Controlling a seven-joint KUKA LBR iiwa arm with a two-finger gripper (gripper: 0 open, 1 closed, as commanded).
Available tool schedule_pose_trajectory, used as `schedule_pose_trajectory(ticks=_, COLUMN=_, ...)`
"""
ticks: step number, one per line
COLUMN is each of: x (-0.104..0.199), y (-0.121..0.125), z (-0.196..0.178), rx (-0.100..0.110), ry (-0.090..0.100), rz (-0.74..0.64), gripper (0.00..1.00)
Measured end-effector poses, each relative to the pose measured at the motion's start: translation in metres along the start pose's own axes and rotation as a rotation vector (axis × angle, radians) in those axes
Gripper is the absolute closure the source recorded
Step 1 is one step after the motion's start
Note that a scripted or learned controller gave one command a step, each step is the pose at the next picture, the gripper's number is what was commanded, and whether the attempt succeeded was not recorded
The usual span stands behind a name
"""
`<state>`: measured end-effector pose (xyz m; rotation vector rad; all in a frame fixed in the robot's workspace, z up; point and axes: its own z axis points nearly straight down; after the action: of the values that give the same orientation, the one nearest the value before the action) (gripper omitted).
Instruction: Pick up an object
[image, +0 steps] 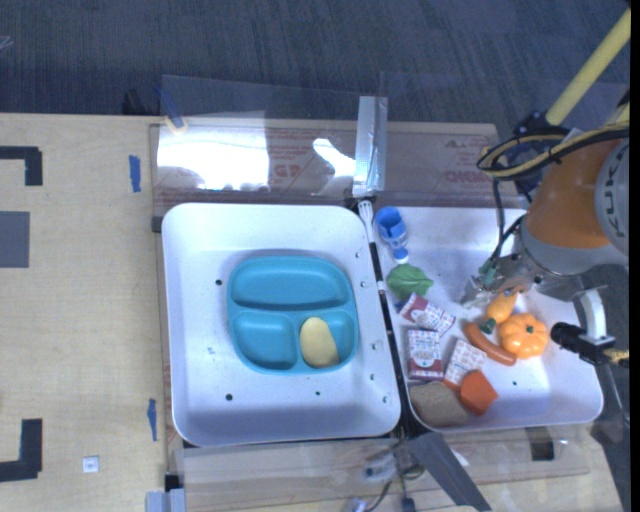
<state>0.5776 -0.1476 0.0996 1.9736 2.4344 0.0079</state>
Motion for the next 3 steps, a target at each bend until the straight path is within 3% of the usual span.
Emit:
schedule_pose_trajectory(ticks=1, x=0.0, y=0.0, z=0.001, rx=0.002, ry=0.001, rz=-0.001, gripper=0.0)
schedule_pose_trajectory(ticks=2, x=0.003, y=-0.016, z=-0.077, rx=0.002, ry=0.0, rz=-0.263, gripper=0.0)
schedule_pose_trajectory(ticks=3, x=-0.043, y=-0.006, z=-0.004, rx=-0.013, ry=-0.001, rz=-0.174, gripper=0.0)
